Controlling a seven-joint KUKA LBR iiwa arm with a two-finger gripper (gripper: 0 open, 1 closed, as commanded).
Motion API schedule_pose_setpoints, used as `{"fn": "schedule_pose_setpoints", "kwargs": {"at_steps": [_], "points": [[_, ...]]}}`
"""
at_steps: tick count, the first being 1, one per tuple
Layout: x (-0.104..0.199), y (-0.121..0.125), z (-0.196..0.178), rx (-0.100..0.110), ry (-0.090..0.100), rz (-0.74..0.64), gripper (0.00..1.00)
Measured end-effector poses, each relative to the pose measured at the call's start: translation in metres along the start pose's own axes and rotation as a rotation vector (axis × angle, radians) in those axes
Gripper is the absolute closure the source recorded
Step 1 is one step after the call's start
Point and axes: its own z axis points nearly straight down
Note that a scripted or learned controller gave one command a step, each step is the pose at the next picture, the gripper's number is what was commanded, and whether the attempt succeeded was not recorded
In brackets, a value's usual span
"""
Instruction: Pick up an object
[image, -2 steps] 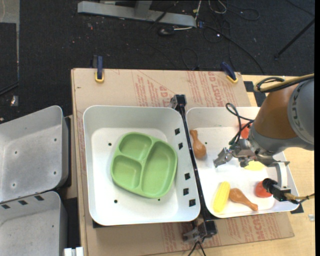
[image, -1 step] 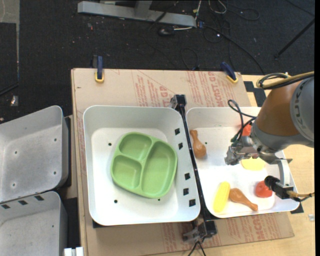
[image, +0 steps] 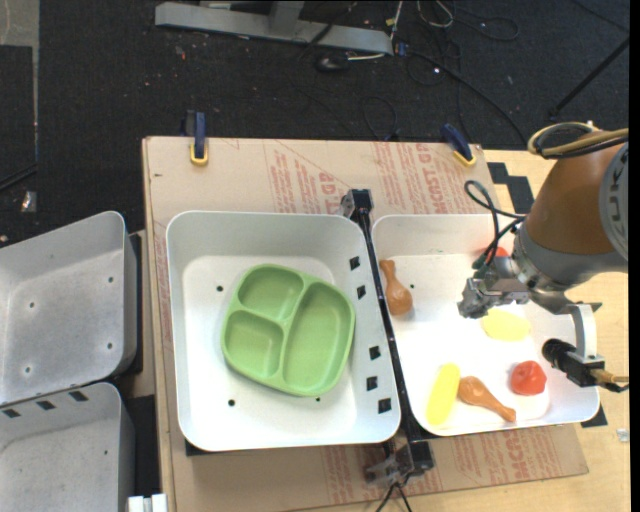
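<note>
My gripper (image: 482, 297) hangs over the right white bin (image: 430, 235); whether it is parted or closed, I cannot tell. The flat pale-yellow plastic piece (image: 506, 325) lies on the bin floor just beside it, toward the bin's near edge.

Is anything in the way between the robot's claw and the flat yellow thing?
Nothing visible is. The gripper hangs in the right bin, just up and left of the flat yellow piece, with bare white floor between them.
</note>
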Motion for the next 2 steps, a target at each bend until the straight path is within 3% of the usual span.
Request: {"fn": "schedule_pose_setpoints", "kwargs": {"at_steps": [2], "points": [[0.0, 0.017, -0.092, -0.001, -0.001, -0.001, 1.0]]}}
